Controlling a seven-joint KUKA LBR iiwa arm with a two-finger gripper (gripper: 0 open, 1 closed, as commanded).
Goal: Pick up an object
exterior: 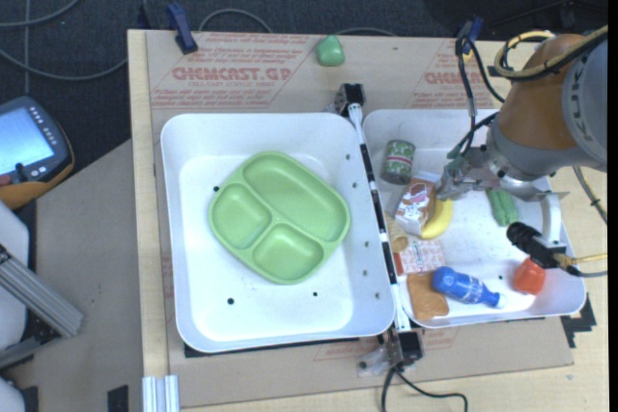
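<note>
The right bin [565, 302] holds several items: a green can [397, 160], a red and white carton [412, 205], a yellow banana [437, 219], a flat red and white packet [421, 257], a blue bottle [463, 286], a brown bread-like piece [428, 296], a green vegetable [502, 206] and an orange-red item [529, 278]. My gripper [454, 182] hangs low over the right bin, just above and to the right of the banana's upper end and beside the carton. I see nothing lifted off the bin floor.
The left bin [183, 227] holds a green divided plate [279, 216]. A small green ball [330, 51] lies on the bench behind the bins. Clips stand along the divider between the bins [370, 188]. The arm covers the right bin's far right part.
</note>
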